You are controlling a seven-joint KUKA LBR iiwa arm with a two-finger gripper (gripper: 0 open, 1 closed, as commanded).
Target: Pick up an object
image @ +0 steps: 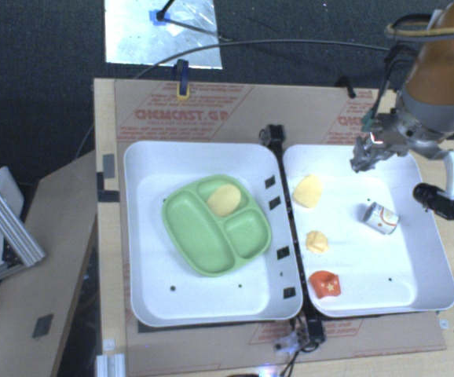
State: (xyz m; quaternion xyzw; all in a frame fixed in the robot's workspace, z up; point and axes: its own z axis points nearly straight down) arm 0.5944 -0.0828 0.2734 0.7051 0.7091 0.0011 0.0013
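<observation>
The right bin [423,285] holds a yellow lemon-like fruit [308,191], a small pale yellow piece [316,242], a red piece [325,283] and a small silver can [380,217] lying on its side. My gripper [364,160] hangs over the bin's far edge, above and to the right of the yellow fruit and up-left of the can. Nothing shows between its fingers. In the left bin [144,210] lies a green divided plate [215,225] with a yellow fruit [225,200] in its upper compartment.
A black divider with clips [284,210] runs between the bins. Cardboard [188,108] lies under both bins. A blue clamp [181,77] sits at the cardboard's far edge. A metal frame [7,218] stands at the left.
</observation>
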